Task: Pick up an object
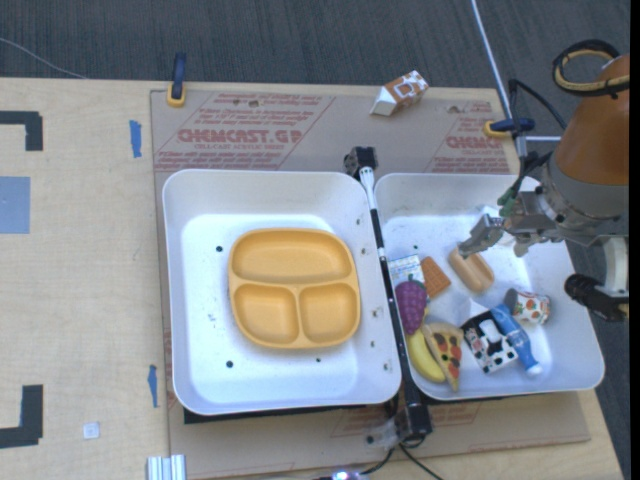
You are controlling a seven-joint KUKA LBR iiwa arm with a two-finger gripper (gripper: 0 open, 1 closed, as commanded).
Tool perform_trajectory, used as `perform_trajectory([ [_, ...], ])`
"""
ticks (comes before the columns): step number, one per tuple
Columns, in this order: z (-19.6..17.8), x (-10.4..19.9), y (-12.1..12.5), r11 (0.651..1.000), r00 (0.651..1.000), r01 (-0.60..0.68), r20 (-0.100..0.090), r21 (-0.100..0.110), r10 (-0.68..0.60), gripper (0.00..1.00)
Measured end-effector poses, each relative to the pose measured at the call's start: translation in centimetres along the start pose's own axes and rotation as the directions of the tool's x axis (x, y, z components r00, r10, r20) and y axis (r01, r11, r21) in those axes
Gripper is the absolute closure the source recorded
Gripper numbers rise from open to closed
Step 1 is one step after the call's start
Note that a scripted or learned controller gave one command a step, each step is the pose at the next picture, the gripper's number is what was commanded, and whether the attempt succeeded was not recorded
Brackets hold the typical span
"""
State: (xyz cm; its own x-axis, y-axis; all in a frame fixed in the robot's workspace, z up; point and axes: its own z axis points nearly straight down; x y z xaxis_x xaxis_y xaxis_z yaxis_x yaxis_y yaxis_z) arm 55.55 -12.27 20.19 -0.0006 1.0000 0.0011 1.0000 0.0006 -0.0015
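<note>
I see the gripper point(487, 234) low in the right bin point(580, 373), near its middle toward the back edge. Fingers look spread a little with nothing between them, though the tips blur into the white floor and I can't judge the gap well.

Closest thing is the bread roll point(471, 269), just in front of the fingertips. Can't tell if they touch. Its long axis runs diagonally, from the bin's back-left toward its front-right.

An orange cone point(435, 276) lies just left of the roll, narrow end toward the back. Grapes point(411, 301), banana point(424, 356) and pizza slice point(447, 351) sit along the left wall toward the front corner. The blue bottle point(523, 345) and black-and-white box point(487, 342) lie near the front edge.

The arm point(595, 158) covers the bin's back-right corner. The left bin point(190, 268) holds a yellow divided plate point(294, 287).
</note>
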Motion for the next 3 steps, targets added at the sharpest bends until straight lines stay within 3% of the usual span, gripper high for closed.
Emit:
perform_trajectory([
  [1, 9.9, 0.3, 0.3, 1.0, 1.0, -0.001, 0.003, -0.011, 0.001, 0.0],
  [2, 8.8, 0.2, 0.4, 1.0, 1.0, -0.002, 0.005, -0.016, 0.002, 1.0],
  [3, 8.8, 0.2, 0.4, 1.0, 1.0, -0.002, 0.005, -0.016, 0.002, 0.0],
])
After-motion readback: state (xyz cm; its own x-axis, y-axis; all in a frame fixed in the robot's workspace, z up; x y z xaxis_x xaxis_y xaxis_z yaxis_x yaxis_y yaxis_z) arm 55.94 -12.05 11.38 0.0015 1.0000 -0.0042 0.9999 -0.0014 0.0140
